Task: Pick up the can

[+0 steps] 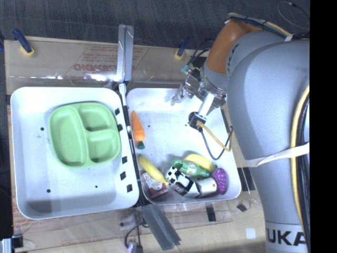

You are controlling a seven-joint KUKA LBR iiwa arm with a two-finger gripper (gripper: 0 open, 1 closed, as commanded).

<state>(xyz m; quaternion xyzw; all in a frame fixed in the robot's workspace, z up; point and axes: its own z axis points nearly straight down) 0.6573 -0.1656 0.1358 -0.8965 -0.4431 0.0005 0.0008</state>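
Note:
The can (pixel 207 186), white with a red band, lies on its side in the near right corner of the right bin (pixel 163 141), wedged among other items. My gripper (pixel 186 108) hovers over the far part of that bin, well away from the can. Its fingers are open with nothing between them.
Around the can lie purple grapes (pixel 221 178), a green bottle (pixel 192 168), a yellow banana (pixel 198 159), a black-and-white item (pixel 179 181) and a brown packet (pixel 153 184). A second banana (pixel 150 168) and a carrot (pixel 138 128) rest by the bin's left wall. A green divided plate (pixel 84 133) sits in the left bin (pixel 31 194).

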